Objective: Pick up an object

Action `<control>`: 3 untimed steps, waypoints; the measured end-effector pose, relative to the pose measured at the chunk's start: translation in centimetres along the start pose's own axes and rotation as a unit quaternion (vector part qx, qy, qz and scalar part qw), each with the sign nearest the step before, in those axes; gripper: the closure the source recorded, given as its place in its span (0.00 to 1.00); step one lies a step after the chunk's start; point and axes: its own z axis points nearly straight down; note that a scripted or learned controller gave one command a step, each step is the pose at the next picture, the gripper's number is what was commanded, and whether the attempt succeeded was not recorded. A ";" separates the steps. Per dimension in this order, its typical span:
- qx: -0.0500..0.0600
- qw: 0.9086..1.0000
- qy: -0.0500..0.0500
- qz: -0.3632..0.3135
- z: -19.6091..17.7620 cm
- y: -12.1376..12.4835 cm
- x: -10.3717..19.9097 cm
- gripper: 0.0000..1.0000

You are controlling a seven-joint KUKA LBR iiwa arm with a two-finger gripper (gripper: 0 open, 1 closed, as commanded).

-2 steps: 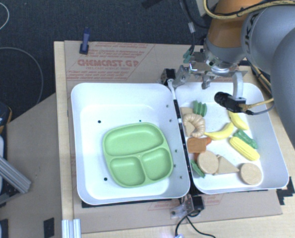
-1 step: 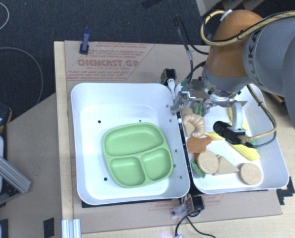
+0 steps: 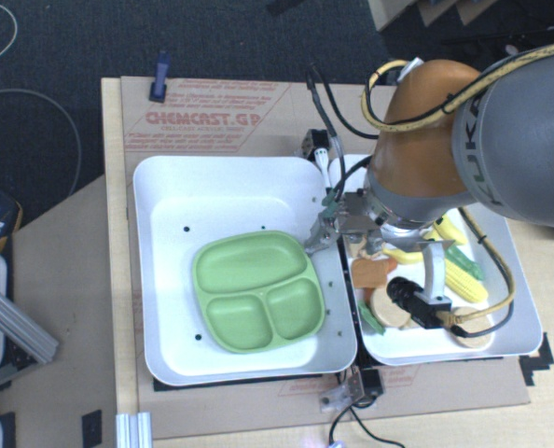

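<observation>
The camera view looks down on the grey arm with its orange band, which covers much of the right-hand shallow white plastic bin [image 3: 524, 329]. The two-finger gripper [image 3: 331, 227] hangs low over the divide where that bin meets the left-hand shallow white plastic bin [image 3: 165, 213]. The wrist hides it from above, so I cannot tell whether it is open or closed, and nothing can be seen held in it.

Just beside the gripper, toward the view's lower left, a pale green plastic plate with three compartments [image 3: 256, 290] lies flat in the left bin, its upper right corner nearest the gripper.

On the gripper's other side, toward the view's lower right, the loose things lie in the right bin. An orange-red flat piece [image 3: 372, 271] is the closest. Below it, a round tan disc [image 3: 387, 312] lies with a small green piece [image 3: 368, 318] against its left edge. Farther right of the gripper, a yellow ridged piece like a corn cob [image 3: 467, 276] lies aslant, partly under the arm.

Well beyond the gripper, toward the view's upper left, a brown cardboard sheet with red lettering [image 3: 212, 110] shows under the bins.
</observation>
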 end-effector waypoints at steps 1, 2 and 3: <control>0.000 1.000 -0.001 0.003 -1.1 -4.4 0.3 0.00; -0.013 1.000 0.001 0.000 -19.6 -4.1 3.6 0.00; -0.005 1.000 -0.002 0.002 -19.8 -4.2 3.5 1.00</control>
